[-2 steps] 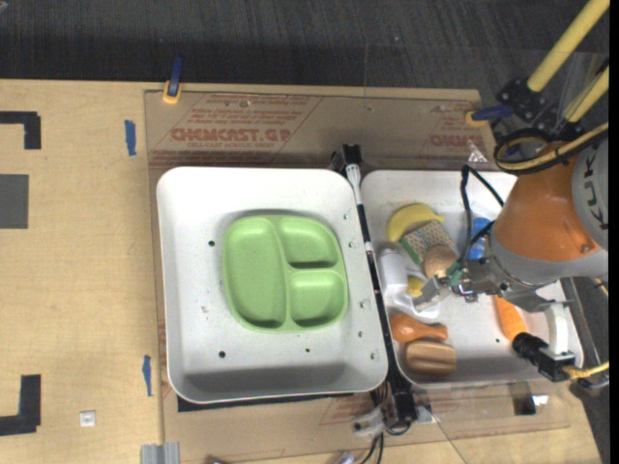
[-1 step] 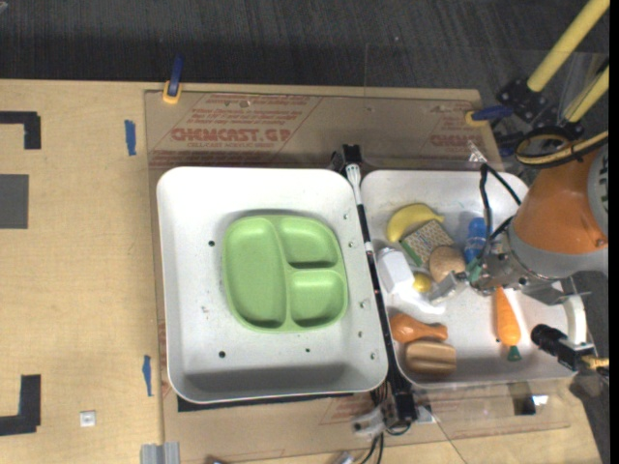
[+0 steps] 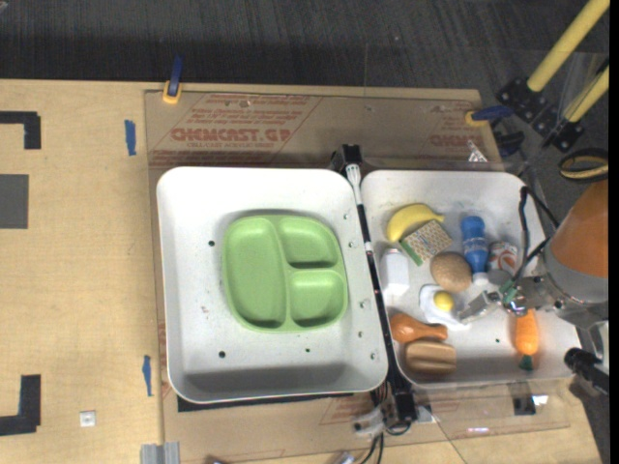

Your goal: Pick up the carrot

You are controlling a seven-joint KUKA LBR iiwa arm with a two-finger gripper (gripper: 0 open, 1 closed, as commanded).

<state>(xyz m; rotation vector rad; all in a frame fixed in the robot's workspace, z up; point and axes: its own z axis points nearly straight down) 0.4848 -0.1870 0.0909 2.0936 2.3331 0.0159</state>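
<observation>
The carrot (image 3: 526, 333) is a short orange toy with a green tip pointing toward the front. It lies near the front right corner of the right bin (image 3: 484, 380). My gripper (image 3: 481, 303) is low in the same bin, just left of the carrot and slightly behind it, next to a white and yellow fried egg toy (image 3: 440, 304). Nothing shows between its fingertips, and the carrot rests on the bin floor apart from them. The arm's orange band (image 3: 588, 232) hangs over the bin's right edge.
The right bin also holds a banana (image 3: 413, 219), a speckled block (image 3: 427, 242), a blue bottle (image 3: 473, 241), a tan potato (image 3: 450, 270), an orange-brown piece (image 3: 418, 330) and a bun (image 3: 430, 357). A green divided plate (image 3: 284, 271) sits in the left bin (image 3: 184, 259).
</observation>
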